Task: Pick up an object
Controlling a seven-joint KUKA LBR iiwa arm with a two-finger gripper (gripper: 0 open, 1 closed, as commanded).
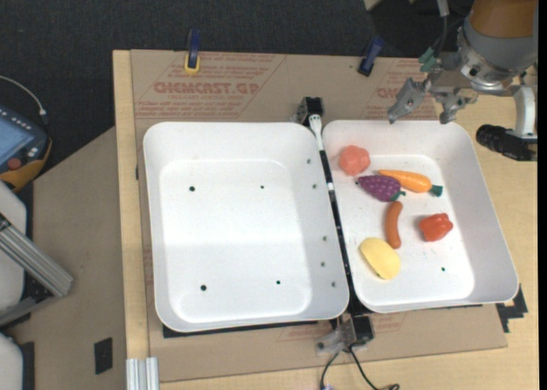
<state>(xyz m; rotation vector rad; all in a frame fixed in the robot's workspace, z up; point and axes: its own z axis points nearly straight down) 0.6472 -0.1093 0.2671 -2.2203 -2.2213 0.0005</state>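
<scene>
Both bins [231,144] were seen to be of smooth white plastic with a soft sheen. Under them a matt brown cardboard sheet [256,76] printed in red was laid on the desk [521,200], which looked like pale wood. The toy foods, among them a carrot [408,180] and a sausage [393,224], appeared as smooth plastic. The hand [425,104] looked like dull grey metal.

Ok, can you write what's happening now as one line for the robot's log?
gripper: open, above right bin far edge, holding nothing | right bin: peach, grapes, carrot, sausage, red pepper, lemon
</scene>
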